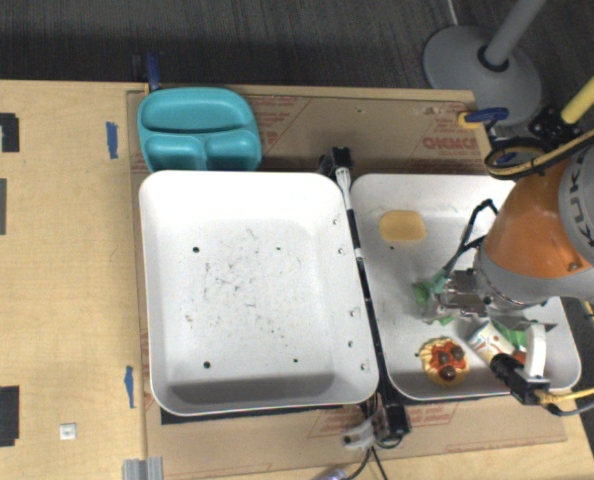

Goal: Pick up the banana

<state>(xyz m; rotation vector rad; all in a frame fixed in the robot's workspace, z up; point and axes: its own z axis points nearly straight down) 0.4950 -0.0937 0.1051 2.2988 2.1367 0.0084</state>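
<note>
My gripper (445,303) is low in the right bin (427,196), near its middle, with the grey arm and orange band (537,238) over the bin's right side. A small green thing (424,290) lies right against the gripper's left side. A pale yellow-tan rounded piece (402,226) rests in the bin's back left part, well apart from the gripper. In front of the gripper lies a round red-and-yellow toy (443,358). A white and orange thing (485,346) with some green (518,338) beside it sits partly under the wrist.
The left bin (157,268) stands beside the right one, a black bar (349,228) between them. A teal divided tray (199,128) sits behind the left bin. A grey stand base (472,58) is at the back right.
</note>
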